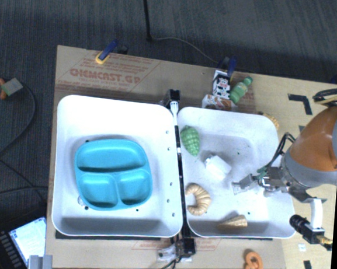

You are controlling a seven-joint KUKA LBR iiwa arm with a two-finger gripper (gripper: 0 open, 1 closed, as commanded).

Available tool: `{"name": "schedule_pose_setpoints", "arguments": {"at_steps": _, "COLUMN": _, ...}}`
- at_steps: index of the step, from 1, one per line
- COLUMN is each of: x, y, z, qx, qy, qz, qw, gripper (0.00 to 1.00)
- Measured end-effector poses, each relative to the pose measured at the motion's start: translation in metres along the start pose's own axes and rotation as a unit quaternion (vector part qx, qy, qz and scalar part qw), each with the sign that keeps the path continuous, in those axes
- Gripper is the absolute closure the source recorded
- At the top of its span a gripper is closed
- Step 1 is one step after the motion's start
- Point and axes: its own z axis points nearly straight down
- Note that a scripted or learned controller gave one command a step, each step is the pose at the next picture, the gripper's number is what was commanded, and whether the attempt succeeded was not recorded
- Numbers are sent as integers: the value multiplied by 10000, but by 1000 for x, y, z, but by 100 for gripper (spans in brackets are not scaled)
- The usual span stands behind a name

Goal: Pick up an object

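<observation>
The right bin (263,124) holds a green knobbly object (189,140) at its far left and a white crumpled object (216,166) near the middle. A tan ring-shaped pastry toy (198,198) and a tan cone (234,221) lie along its near side. My gripper (254,181) is low inside the right bin, to the right of the white object and above the cone. Nothing can be seen held in it. The grey arm with its orange band (319,144) comes in from the right.
The left bin (70,116) holds a blue divided tray (113,173). Behind the right bin stand a small carton (221,86) and a green bottle (240,90). An orange ring (253,262) lies on the bench in front of the right bin. Blue clamps (107,50) grip the board's far edge.
</observation>
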Motion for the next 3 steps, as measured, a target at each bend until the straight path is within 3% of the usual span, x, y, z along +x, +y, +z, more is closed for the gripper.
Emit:
{"name": "schedule_pose_setpoints", "arguments": {"at_steps": 1, "x": 12, "y": -17, "z": 15, "qx": 3, "qy": 4, "qz": 2, "qw": 10000, "gripper": 0}}
{"name": "schedule_pose_setpoints", "arguments": {"at_steps": 2, "x": 72, "y": -16, "z": 0, "qx": 2, "qy": 7, "qz": -5, "qw": 10000, "gripper": 0}}
{"name": "schedule_pose_setpoints", "arguments": {"at_steps": 3, "x": 78, "y": -14, "z": -16, "qx": -6, "qy": 2, "qz": -3, "qw": 10000, "gripper": 0}}
